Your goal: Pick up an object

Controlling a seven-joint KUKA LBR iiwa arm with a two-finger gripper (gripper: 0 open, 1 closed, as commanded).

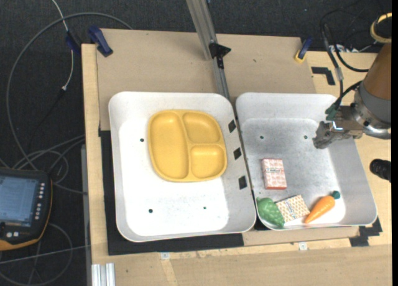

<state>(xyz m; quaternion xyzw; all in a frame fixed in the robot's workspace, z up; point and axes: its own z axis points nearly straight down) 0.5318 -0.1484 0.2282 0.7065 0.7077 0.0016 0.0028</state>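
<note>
Gripper [324,135] over the right bin [348,107], upper right part; whether it is open or closed cannot be told, and nothing shows in its grasp. Below and left of it lies a pink-patterned box [274,173], print too small to read. Further below, along the bin's near edge: green vegetable toy [270,212], patterned packet [292,207], orange carrot [321,208]. Far left, in the left bin [127,154], a yellow divided tray [186,144]. Bare bin floor between gripper and items.
</note>
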